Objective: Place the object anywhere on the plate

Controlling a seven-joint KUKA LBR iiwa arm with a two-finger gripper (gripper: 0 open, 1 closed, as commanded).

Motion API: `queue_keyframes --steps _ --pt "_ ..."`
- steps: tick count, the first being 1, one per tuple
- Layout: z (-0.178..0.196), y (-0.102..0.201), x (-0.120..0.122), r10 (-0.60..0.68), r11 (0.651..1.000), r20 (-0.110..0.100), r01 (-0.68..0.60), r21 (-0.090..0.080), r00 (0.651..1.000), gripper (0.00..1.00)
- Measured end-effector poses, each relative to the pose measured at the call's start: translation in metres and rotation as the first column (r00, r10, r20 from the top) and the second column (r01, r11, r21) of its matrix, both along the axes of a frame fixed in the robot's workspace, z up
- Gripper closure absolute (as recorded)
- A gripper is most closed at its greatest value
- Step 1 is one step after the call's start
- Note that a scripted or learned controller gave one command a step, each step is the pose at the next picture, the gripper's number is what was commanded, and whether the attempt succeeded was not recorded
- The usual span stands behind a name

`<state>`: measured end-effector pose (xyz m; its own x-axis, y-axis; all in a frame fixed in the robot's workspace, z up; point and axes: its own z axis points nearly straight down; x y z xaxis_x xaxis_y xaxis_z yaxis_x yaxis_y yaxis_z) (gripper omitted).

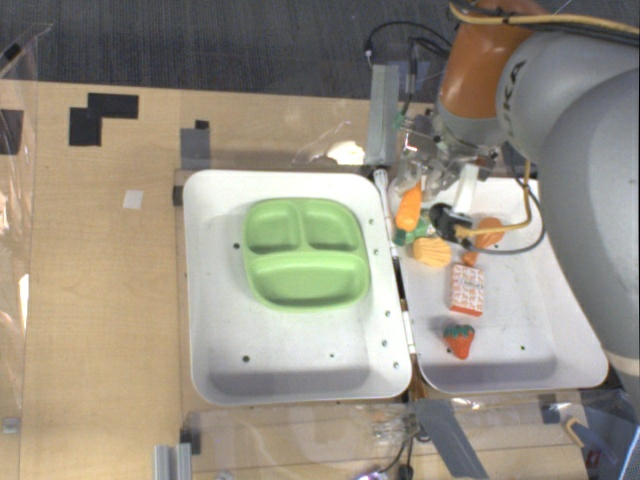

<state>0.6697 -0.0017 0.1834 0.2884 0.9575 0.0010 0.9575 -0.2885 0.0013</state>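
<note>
We see a wooden bench [90, 298], dark carpet [200, 28] behind it; green plate [303, 253] in left bin [215, 368]. Gripper [440, 183] state: indeterminate.

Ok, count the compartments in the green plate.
3. On the green plate: two smaller compartments side by side along the far edge, left and right, and one wide compartment along the near edge.

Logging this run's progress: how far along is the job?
Nothing looks done: the green plate in the left bin bears nothing. In hand: the gripper is low over the right bin's toys, near the carrot. Left: grasping a toy and carrying it across.
</note>
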Motion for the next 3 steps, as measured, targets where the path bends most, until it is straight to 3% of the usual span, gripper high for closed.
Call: queue_keyframes --steps 1,2,3 --pt "0.0 0.0 0.0 -0.001 1.0 0.0 0.001 0.0 1.0 0.0" --pt "-0.001 -0.047 -0.054 -0.274 0.962 -0.003 0.274 0.0 0.962 0.0" --pt "-0.001 -0.051 -0.162 -0.574 0.819 -0.005 0.574 -0.001 0.819 0.0"
